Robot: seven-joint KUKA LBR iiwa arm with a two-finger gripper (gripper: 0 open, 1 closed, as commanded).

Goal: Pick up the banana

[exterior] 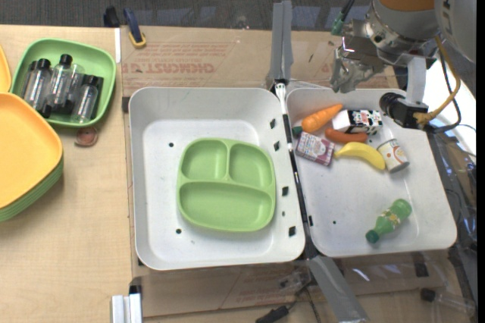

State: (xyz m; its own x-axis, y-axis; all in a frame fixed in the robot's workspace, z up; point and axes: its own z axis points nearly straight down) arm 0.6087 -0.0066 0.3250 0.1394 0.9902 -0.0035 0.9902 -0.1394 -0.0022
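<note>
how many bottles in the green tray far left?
4 or so. They lie side by side in the green tray: bottles at about and. They overlap, so another may be hidden.

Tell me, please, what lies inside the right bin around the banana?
The right bin holds the banana, a carrot, a red pepper, a pink packet, a small carton, a can and a green bottle.

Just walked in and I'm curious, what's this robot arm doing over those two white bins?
It is after the banana, which lies untouched in the right bin among a carrot, a small pink carton and a green bottle. The gripper hangs above that bin's far edge, with nothing visibly held. The left bin holds a green divided plate.
</note>
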